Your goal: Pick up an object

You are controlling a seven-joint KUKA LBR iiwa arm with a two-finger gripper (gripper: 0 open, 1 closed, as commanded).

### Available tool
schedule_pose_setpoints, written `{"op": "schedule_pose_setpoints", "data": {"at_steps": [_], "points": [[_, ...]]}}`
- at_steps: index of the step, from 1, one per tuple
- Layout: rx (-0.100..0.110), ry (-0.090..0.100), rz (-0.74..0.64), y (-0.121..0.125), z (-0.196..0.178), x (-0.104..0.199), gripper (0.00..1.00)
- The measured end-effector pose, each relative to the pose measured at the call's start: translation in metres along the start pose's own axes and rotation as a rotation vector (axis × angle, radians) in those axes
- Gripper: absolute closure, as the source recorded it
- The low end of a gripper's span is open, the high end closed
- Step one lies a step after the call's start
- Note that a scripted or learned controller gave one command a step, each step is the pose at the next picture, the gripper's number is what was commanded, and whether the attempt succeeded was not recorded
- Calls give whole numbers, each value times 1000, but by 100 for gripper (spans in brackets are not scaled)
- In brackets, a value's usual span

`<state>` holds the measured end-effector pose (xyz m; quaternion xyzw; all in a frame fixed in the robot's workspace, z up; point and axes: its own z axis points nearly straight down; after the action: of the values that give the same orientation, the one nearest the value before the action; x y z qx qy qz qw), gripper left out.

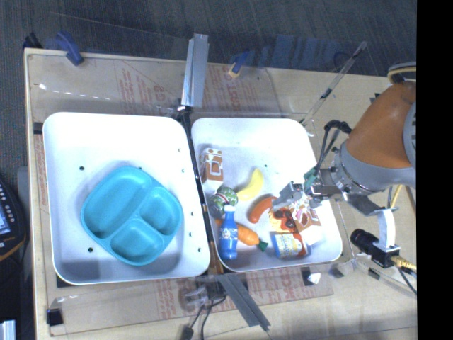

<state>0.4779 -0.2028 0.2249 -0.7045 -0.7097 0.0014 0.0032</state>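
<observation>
While the arm reaches in from the right, nothing looks lifted yet.
Jaws: the gripper (301, 193) is low over the right bin (297, 129); whether open or closed, I cannot tell.
Nearest thing: a red-and-white packet (297, 218), just beneath and beside the jaws.
Further left: sausage (260, 207), banana (251, 183), blue bottle (227, 236).
Left to do: grip and raise.
Left bin (64, 129): blue tray (132, 214).

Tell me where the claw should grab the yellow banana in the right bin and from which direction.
Grip the yellow plastic banana across its narrow middle, coming straight down from above. It lies flat and tilted on the shallow white right bin, with bare floor along its upper right side; the red sausage-shaped toy sits close below, so probably close the fingers across the curve rather than along it.
</observation>
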Motion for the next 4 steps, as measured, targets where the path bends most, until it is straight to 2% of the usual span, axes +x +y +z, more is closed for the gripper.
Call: {"op": "schedule_pose_setpoints", "data": {"at_steps": [1, 2, 3, 4], "points": [[-12, -4, 1, 26, 127, -8, 0], [-13, -8, -2, 27, 117, -10, 100], [-13, -8, -2, 27, 117, -10, 0], [-15, -5, 202, 49, 127, -10, 0]]}}
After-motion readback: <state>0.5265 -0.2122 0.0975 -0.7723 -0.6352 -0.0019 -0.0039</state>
